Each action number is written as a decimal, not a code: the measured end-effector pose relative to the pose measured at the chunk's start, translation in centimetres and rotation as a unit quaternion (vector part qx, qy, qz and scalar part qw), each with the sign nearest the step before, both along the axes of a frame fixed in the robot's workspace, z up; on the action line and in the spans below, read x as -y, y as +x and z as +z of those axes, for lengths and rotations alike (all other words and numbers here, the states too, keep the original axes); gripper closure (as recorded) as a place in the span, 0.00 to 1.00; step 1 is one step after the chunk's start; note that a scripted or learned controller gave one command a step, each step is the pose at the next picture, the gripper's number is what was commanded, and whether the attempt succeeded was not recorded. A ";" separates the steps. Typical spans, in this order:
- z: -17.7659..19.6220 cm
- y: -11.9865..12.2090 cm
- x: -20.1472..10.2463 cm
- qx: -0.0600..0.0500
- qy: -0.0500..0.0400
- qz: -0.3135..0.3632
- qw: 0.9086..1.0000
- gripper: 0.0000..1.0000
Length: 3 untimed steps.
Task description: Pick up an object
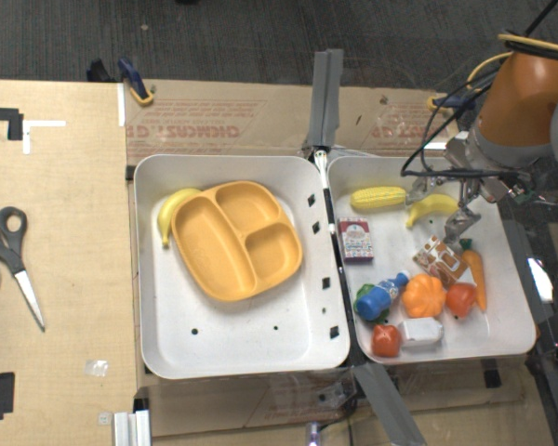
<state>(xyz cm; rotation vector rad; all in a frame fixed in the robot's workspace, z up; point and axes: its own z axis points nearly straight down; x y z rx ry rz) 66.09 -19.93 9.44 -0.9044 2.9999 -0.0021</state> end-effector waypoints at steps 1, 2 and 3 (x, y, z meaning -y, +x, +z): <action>-0.1 -4.8 -0.4 -0.001 0.000 -0.001 1.000 0.00; -0.2 -10.4 2.2 -0.003 0.000 0.016 1.000 0.00; -0.1 -4.6 -3.5 -0.001 0.001 -0.040 0.999 0.00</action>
